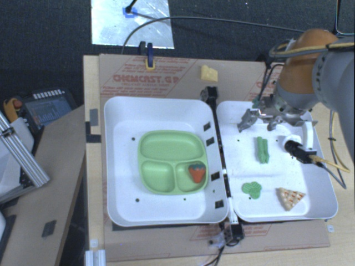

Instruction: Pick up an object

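Near edge, right bin [310,176]: pizza slice [290,197] lies flat in the near right corner. A green broccoli piece [252,189] sits to its left, apart from it, close to the divider between the bins.

Left bin [119,148]: green divided plate [166,147] roughly centred. A strawberry [197,172] sits in its near-right compartment. It's the only thing on the plate.

Mid right bin: green pod [262,149] lies lengthwise, pointing near to far, clear of the broccoli and pizza. It's the closest pickable item to the tool.

Gripper [258,122] is just beyond the pod's far end, over the far half of the right bin. Fingers are spread with nothing between them, so nothing is picked. Can't tell whether the tips touch the bin floor. The arm [333,82] comes in from the right, orange band [302,65] above the wrist.

All candidate objects sit on bin floors or on the plate — none lifted.

Beyond the bins, on the cardboard sheet [166,76]: a small yellow block [209,72] just past the divider's far end, outside both bins. A blue-and-yellow clamp [148,54] is at the sheet's far edge, with a foil square [132,15] behind it.
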